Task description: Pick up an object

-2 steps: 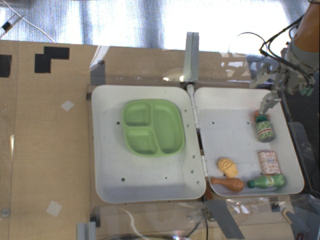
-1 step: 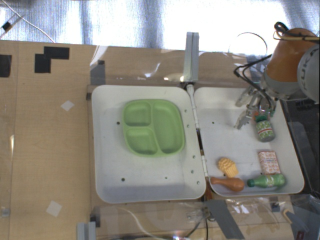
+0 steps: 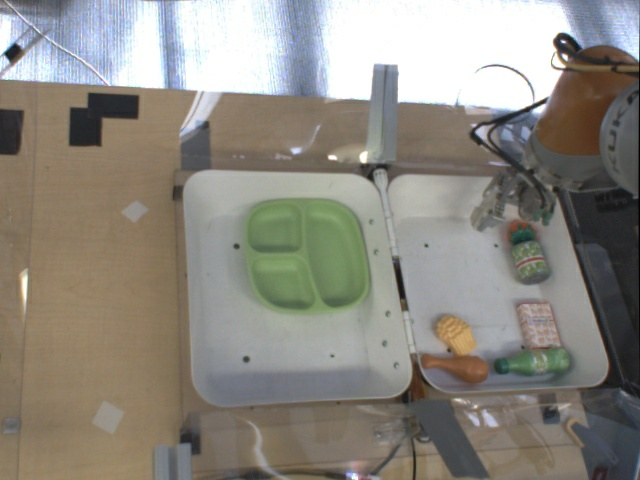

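The gripper (image 3: 505, 208) hung over the right white plastic bin (image 3: 440, 278), just above a small green-labelled can (image 3: 528, 256); I couldn't tell its spread.

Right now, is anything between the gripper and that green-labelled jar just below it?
Nothing visible. The gripper sits at the right bin's back, and the jar lies just in front of it with bare bin floor between them.

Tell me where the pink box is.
The pink box lies in the right bin, near its right wall, just above the green bottle.
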Tool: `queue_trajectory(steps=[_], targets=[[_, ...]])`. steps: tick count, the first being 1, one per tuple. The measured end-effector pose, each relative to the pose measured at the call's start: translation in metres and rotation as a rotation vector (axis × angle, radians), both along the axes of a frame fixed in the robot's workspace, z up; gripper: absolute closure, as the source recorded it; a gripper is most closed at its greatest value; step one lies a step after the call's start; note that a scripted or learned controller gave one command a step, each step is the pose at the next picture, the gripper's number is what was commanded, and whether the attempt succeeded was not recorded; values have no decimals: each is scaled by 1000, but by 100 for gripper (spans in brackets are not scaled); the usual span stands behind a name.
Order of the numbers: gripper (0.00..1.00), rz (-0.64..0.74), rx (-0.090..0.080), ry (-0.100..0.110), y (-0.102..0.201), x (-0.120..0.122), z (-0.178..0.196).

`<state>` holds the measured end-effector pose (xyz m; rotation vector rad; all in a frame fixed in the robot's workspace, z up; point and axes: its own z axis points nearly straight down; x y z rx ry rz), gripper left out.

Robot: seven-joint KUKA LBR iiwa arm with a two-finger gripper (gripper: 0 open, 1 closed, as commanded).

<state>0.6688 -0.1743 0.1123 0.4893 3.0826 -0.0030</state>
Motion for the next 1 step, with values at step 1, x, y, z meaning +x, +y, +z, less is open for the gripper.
queue_trajectory(steps=[1], targets=[[100,-12,5,7,58,-12,-23]])
